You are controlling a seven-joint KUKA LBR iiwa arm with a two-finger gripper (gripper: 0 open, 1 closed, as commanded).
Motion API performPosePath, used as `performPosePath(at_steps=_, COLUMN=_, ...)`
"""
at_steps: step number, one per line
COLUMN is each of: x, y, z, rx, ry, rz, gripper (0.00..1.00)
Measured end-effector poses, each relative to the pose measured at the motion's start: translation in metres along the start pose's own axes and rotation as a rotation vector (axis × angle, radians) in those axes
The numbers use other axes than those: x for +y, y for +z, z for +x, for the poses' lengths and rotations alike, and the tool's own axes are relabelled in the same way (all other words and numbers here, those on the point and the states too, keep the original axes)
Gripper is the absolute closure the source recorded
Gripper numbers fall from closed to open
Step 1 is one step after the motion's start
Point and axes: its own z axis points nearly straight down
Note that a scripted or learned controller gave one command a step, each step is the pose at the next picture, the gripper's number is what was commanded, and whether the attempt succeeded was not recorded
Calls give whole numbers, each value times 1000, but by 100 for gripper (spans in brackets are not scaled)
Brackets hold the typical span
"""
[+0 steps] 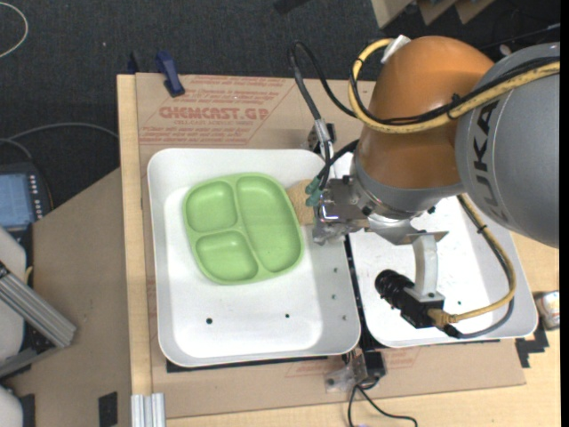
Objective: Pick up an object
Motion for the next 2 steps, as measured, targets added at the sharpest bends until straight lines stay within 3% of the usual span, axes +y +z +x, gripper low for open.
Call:
performPosePath(at_steps=1, x=2, y=-116, z=15, rx=-3, ry=12, rz=-4, gripper=100)
performPosePath(at_steps=2, x=1, y=-136, z=13, rx=-7, ry=16, rz=6, gripper=100)
